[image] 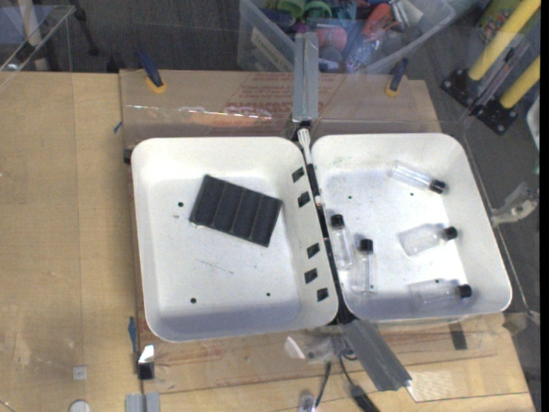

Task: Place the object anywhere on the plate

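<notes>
Across the right bin, counted five small clear vials with black caps, smooth, round and likely to roll, lying well apart from the dark ribbed rectangular plate in the left bin. Judged best to take one vial across its middle, at right angles to its length, then lower it flat along the plate's ribs and release gently. Could not tell whether the gripper was apart or together.

A robotics lab bench — two white bins clamped to a wooden table, a clear tub of toys behind (test props, jumbled), loose cables in front.
</notes>
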Tool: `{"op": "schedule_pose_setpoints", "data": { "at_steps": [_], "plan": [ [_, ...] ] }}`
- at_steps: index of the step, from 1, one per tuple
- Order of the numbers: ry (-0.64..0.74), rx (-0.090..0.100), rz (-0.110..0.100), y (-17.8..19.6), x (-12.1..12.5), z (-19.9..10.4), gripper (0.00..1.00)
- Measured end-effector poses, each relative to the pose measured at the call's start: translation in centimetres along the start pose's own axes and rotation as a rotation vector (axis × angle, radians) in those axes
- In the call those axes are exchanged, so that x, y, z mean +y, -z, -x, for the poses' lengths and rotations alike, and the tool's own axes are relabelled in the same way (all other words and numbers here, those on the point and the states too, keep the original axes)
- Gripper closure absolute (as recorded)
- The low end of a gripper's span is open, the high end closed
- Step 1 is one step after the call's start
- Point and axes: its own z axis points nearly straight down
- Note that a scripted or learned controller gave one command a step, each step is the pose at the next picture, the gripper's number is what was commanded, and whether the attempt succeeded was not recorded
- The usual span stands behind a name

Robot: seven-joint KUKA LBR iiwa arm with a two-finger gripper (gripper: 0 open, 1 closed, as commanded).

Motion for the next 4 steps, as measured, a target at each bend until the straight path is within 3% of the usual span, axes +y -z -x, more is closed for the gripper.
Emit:
{"op": "schedule_pose_setpoints", "data": {
  "at_steps": [1,2,3,4],
  "plan": [
    [0.001,-0.001,0.000,0.95,0.05,0.00,1.00],
    [0.001,-0.001,0.000,0.95,0.05,0.00,0.00],
    [0.002,-0.002,0.000,1.91,0.11,0.02,1.00],
    [0.002,-0.002,0.000,1.91,0.11,0.01,0.00]
  ]
}}
